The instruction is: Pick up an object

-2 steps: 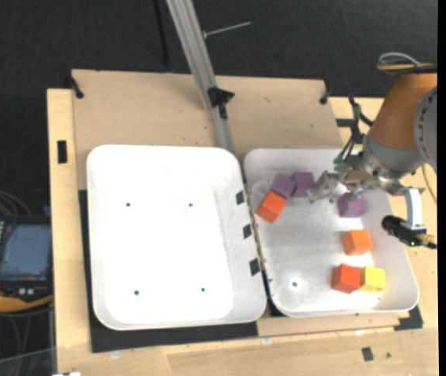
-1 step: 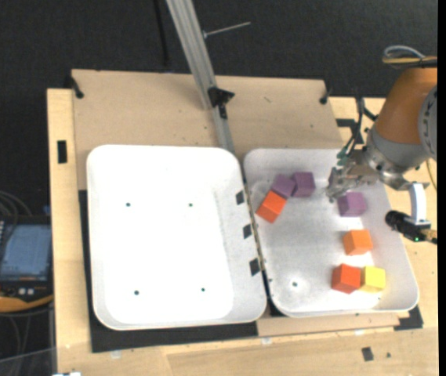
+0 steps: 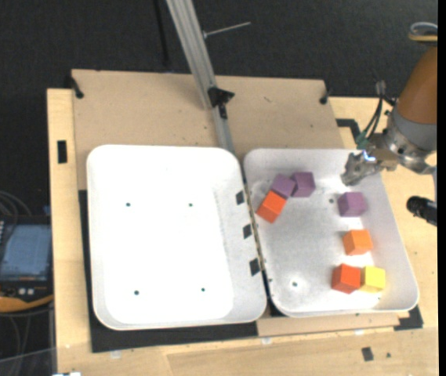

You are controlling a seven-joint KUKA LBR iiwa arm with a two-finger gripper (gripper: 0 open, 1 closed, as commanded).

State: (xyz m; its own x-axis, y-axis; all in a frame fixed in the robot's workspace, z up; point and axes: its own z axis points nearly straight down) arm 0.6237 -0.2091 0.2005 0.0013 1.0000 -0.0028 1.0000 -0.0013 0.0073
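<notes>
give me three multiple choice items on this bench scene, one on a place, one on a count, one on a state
1. Where do all the small blocks lie?
A. left white bin
B. right white bin
C. bare bench

2. How many purple blocks are there?
A. one
B. three
C. five

3. How do the red-orange block and the yellow block stand to each other?
A. side by side, touching
B. stacked
C. in separate bins

Key: 1 B, every block sits in the right white bin. 2 B, a pair of purple blocks lies near the divider and a lone purple block below the gripper. 3 A, the red-orange block abuts the yellow block.
</notes>
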